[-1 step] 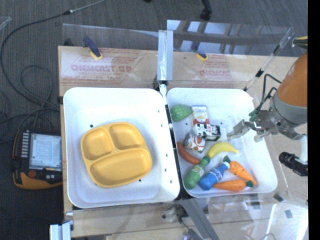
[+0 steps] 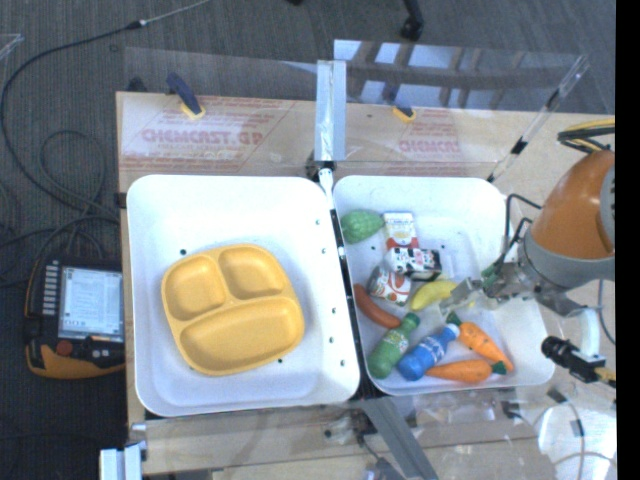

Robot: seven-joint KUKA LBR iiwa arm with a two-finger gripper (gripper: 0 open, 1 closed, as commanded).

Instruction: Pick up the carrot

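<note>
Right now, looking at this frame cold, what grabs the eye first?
The yellow tray with three compartments, sitting alone in the left bin, stands out most. Next comes the heap of toy food in the right bin: two carrots near its front right corner, a blue bottle, a green bottle and a banana. The arm's orange band looms at the right edge, its hand low beside the banana.

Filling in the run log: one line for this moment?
gripper over right bin | carrot lying in bin, not held | yellow tray in left bin
</note>
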